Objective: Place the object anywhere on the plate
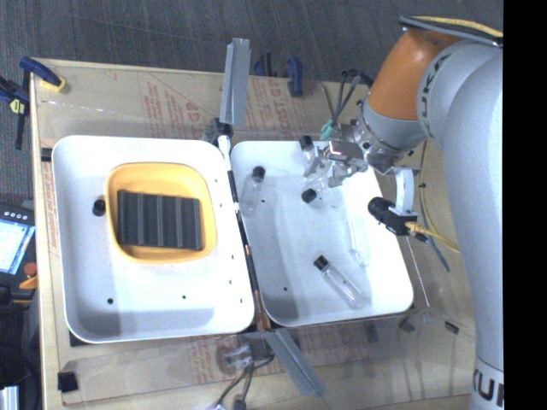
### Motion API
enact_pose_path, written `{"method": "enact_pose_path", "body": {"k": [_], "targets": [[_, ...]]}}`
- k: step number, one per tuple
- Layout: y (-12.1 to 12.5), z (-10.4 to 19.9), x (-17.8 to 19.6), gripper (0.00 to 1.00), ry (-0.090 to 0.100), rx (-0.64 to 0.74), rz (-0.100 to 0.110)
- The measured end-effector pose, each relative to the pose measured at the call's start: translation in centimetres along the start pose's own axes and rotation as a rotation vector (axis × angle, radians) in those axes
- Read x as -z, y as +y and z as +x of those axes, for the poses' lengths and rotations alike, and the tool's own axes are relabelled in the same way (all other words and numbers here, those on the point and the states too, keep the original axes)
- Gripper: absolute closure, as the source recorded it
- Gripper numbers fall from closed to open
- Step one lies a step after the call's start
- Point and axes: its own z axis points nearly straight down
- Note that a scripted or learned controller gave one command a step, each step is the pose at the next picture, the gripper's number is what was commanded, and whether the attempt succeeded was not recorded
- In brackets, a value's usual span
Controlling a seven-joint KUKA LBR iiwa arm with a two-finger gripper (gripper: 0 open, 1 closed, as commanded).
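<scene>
A yellow plate [161, 178] with a dark ridged centre lies in the left bin [68, 306]. Clear vials with black caps lie in the right bin [393, 293]: one at the upper left [252, 188], one near the front [338, 280], and a faint one along the right side [356, 239]. My gripper [328, 166] is low over the right bin's back right part. Just below it sits a small black-capped piece [309, 196]. Whether this piece touches the gripper is unclear.
A small black item [99, 206] sits in the left bin, left of the plate. Blue clamps [294, 73] and cables crowd the bench's back edge. A metal divider bar [234, 82] rises between the bins at the back.
</scene>
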Motion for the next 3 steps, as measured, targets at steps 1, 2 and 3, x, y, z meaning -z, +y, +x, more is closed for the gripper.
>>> {"method": "enact_pose_path", "body": {"k": [1,2,3], "targets": [[0.8,7.8,2.2,1.0,-0.004,0.262,-0.002],[0.2,10.9,-2.0,1.0,-0.003,0.48,0.001],[-3.0,13.8,-2.0,1.0,-0.003,0.656,0.002]]}}
